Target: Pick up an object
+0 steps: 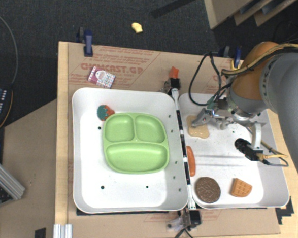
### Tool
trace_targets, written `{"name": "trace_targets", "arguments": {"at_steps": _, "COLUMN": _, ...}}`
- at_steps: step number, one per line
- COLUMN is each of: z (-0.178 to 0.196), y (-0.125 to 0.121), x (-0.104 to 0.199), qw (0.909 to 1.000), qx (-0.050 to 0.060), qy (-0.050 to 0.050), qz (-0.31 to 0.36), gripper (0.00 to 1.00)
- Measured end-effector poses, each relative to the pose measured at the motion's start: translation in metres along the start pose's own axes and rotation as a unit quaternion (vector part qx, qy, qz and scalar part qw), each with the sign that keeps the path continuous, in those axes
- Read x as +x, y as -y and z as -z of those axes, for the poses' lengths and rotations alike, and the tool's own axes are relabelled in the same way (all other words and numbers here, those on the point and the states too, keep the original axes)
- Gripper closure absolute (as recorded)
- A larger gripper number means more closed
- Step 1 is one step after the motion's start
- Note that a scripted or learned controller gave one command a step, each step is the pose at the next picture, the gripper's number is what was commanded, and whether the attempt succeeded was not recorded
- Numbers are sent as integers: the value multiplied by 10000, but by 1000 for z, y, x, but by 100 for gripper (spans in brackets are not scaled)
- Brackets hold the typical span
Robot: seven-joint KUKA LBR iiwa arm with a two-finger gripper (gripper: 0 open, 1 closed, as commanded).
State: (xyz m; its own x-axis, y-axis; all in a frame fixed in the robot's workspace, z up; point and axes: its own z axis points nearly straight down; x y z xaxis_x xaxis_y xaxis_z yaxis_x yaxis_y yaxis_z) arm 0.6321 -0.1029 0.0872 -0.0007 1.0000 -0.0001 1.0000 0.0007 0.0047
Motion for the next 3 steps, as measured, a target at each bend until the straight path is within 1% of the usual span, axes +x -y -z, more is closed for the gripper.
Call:
{"name": "trace_targets", "arguments": {"at_steps": 1, "z": -1, "y": -8, "x": 0, "qw": 10000, "qx": 5, "qy": 3, "qz": 5, "gripper": 0}}
{"name": "trace_targets", "arguments": {"at_steps": 2, "z": 0, "y": -3, "x": -1, "qw": 10000, "qx": -2, "qy": 3, "qz": -4, "gripper": 0}}
{"name": "trace_targets", "arguments": {"at_steps": 3, "z": 0, "y": 5, "x": 7, "qw": 10000, "qx": -5, "qy": 11, "qz": -4, "gripper": 0}}
